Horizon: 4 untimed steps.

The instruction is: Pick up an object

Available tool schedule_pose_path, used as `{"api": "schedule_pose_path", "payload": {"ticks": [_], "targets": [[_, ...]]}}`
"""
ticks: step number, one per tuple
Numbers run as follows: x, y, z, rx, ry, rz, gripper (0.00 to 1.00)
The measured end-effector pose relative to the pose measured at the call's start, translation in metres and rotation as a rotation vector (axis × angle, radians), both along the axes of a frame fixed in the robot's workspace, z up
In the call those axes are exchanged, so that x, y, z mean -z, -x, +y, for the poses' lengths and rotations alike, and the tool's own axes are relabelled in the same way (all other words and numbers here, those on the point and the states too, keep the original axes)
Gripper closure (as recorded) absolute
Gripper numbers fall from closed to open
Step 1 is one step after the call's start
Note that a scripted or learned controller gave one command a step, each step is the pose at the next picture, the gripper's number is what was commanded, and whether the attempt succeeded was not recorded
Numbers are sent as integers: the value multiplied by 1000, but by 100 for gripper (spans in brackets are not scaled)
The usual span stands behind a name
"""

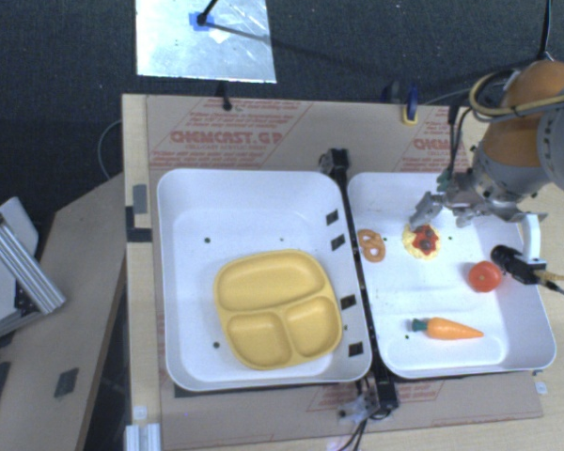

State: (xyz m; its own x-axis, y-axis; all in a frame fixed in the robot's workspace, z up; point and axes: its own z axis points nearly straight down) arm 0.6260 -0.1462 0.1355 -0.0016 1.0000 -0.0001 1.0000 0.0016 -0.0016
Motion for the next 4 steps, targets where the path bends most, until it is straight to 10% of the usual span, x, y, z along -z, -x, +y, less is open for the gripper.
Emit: {"api": "schedule_pose_path", "payload": {"ticks": [1, 3, 4], "targets": [[-14, -2, 0, 0, 2, -7, 100], [-83, -6, -5, -3, 1, -6, 100], [-83, 2, 50, -8, -2, -3, 100]]}}
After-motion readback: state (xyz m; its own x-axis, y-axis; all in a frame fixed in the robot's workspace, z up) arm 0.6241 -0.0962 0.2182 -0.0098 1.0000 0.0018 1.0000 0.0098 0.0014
